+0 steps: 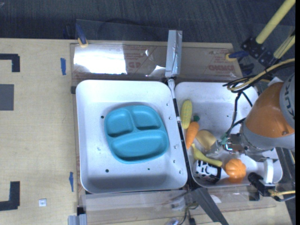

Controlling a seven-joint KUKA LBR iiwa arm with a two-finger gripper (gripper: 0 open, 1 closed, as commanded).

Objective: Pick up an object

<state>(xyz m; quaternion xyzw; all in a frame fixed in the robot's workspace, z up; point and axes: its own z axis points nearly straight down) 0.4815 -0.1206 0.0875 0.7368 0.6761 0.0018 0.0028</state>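
Observation:
The right bin (213, 95) holds several toy foods. A yellow corn cob (186, 111) lies by its left wall, with an orange carrot (191, 132) just below it. A tan round piece (205, 138) sits in the middle, a yellow banana (206, 157) lies under it, and an orange fruit (235, 168) rests near the front. A black-and-white item (207, 169) lies at the front left. My gripper (223, 143) is low in this bin, right beside the tan piece and above the orange fruit. I see nothing lifted.
The left bin (89, 125) holds a blue divided plate (136, 132). The arm's orange band (267, 114) hangs over the right bin's right side, with black cables (239, 97) trailing above it. A yellow pole (279, 13) stands at the top right.

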